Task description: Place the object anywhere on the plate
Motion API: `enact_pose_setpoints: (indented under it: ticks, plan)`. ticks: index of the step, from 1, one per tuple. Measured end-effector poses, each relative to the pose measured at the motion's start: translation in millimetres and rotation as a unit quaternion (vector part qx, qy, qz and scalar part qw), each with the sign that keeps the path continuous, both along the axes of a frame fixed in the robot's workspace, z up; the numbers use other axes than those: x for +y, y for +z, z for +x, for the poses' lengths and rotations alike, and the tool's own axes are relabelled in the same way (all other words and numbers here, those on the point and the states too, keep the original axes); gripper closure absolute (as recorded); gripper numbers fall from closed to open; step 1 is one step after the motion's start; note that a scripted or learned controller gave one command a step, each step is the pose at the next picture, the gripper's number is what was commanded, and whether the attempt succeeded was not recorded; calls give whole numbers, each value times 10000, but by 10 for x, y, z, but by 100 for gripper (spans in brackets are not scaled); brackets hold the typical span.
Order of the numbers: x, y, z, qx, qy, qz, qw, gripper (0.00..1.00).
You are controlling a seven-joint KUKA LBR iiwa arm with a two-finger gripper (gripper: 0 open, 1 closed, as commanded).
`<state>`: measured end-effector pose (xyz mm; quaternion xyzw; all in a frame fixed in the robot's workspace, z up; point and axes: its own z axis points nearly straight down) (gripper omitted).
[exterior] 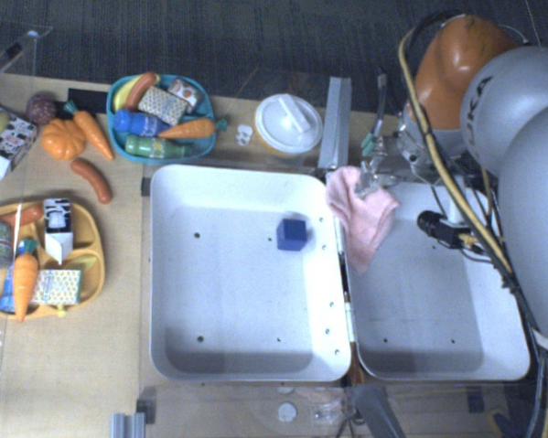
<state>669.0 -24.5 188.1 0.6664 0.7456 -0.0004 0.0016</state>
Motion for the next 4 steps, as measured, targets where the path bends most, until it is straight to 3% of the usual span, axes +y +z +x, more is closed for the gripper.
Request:
enact_pose_setpoints:
  ticks: [1, 2, 3, 4]
  plan:
    - [15, 373, 13, -13, 49, 9, 10000, 100]
    - [436, 347, -185, -8, 2059, 8, 9786, 100]
    - [968, 266, -317, -8, 3972, 8, 9177, 100]
    - [1435, 221, -442, -7, 5723, 6, 8200, 100]
